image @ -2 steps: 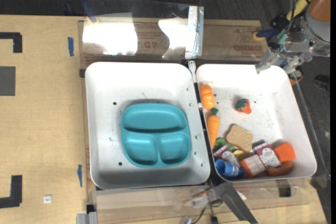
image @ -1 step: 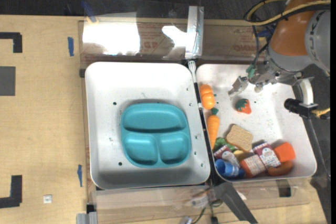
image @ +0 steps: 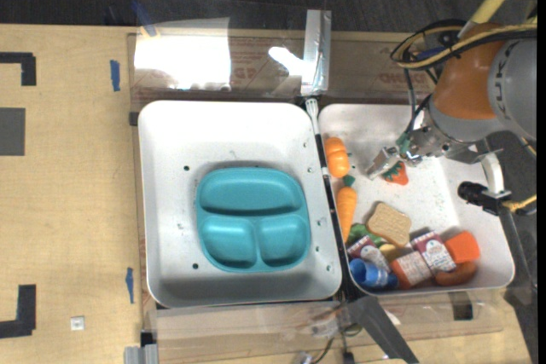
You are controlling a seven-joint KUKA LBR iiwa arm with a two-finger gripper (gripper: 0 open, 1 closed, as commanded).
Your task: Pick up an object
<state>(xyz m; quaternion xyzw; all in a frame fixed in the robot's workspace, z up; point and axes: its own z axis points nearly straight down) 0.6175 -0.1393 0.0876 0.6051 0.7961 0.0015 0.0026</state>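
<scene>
Inside right bin (image: 495, 273): two carrots (image: 345, 205), one cracker (image: 389, 222).

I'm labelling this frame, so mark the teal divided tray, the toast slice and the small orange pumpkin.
Teal divided tray (image: 252, 190): camera view, on the floor of its long upper compartment.
Toast slice (image: 389, 222): camera view, middle of its tan face.
Small orange pumpkin (image: 336, 157): camera view, centre of its ribbed body.

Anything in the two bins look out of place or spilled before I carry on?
Nothing looks spilled or damaged. The teal divided tray lies flat in the left bin. The toy food sits heaped along the near edge of the right bin, with the orange pumpkin and carrot against the dividing wall. The gripper hovers over a small orange-and-green piece.
</scene>
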